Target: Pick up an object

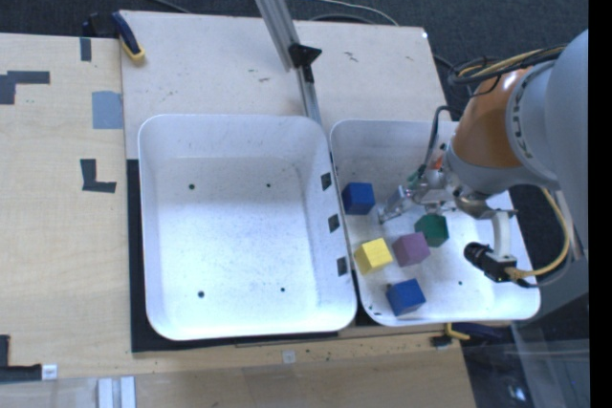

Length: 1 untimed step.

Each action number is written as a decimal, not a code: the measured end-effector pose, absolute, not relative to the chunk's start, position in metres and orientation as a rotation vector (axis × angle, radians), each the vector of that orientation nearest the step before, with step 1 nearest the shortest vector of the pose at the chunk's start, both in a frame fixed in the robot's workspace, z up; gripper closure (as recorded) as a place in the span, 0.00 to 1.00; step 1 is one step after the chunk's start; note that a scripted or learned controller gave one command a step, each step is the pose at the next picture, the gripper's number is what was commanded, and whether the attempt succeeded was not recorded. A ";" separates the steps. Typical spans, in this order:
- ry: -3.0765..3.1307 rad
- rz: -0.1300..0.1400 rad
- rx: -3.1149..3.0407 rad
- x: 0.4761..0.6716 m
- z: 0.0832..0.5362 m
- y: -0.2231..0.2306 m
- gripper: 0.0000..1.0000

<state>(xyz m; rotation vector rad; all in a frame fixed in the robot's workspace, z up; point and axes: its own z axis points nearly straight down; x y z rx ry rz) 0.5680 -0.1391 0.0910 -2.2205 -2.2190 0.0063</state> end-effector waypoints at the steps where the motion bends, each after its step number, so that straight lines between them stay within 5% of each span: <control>1: -2.219 0.005 -2.219 0.525 0.092 -0.135 0.00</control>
